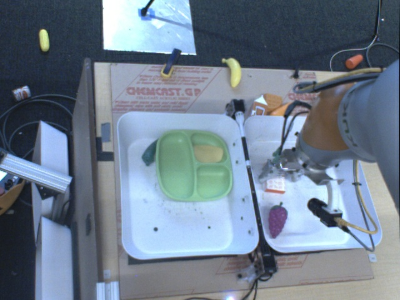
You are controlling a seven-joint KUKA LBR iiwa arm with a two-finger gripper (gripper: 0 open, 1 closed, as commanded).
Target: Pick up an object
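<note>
My gripper [279,167] hangs low over the left half of the right bin [356,230], reaching in from the right. Right under it lies a small white and orange object [275,185], touching or nearly touching the gripper's tip. In front of that, a purple grape bunch [278,219] rests near the bin's front left. The left bin [181,230] holds a green divided plate [187,174] with a yellow piece [209,152] in its upper right compartment. A dark green object [149,152] sticks out at the plate's left edge.
Orange items [272,105] sit behind the right bin's back rim. A banana [234,72] and a yellow and blue tool [170,64] lie on the cardboard at the back. Black cables [294,127] run down from the arm's wrist.
</note>
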